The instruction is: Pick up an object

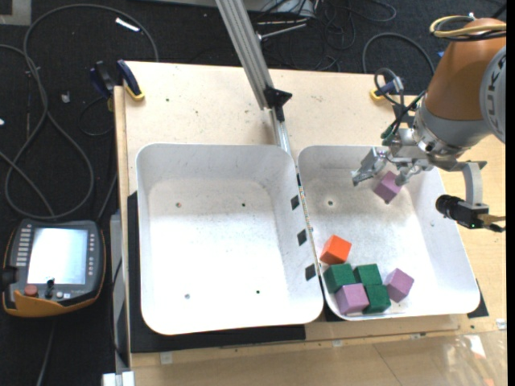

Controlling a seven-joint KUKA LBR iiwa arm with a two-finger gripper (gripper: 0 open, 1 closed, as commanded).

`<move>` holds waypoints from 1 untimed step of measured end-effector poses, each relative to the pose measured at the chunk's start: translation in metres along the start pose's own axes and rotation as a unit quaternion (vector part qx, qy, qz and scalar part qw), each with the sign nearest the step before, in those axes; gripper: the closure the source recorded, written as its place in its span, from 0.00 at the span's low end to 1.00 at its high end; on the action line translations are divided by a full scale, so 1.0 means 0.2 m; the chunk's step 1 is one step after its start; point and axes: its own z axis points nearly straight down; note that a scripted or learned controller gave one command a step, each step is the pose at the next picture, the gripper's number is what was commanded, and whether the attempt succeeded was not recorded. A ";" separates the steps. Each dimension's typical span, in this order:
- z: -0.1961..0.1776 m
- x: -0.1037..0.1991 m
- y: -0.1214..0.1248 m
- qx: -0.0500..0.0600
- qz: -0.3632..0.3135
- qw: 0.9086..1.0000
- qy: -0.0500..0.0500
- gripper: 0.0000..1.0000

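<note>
The bench is a pale, speckled board. Two shallow white bins rest directly on it side by side: the right bin lies beneath the tool, and the left bin sits well to the tool's left, its rim touching the right bin's. Yellow clamps grip the bench's far edge, one at the far-left corner, another just behind the tool.

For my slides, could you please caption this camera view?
Gripper holds a purple cube above the right bin.

Blocks in right bin's near corner
</note>
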 end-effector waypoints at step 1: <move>0.52 -0.34 -0.17 0.004 0.003 1.000 0.000 0.00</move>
